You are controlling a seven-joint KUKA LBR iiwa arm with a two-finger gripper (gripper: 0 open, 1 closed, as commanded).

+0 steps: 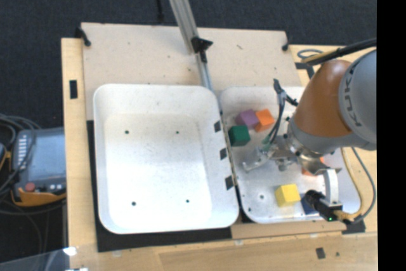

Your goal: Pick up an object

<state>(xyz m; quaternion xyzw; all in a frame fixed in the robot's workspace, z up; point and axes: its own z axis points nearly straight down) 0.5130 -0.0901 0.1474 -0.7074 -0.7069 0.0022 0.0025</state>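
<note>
gripper (261, 158) over right bin (254, 212) | jaw state: cannot tell | green block (238, 135), purple block (247, 118), orange block (264, 119) beyond jaws | yellow block (287, 194) nearer side

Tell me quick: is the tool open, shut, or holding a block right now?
Tool: cannot be told; it sits low in the right bin, and no block is seen between its fingers.
</note>
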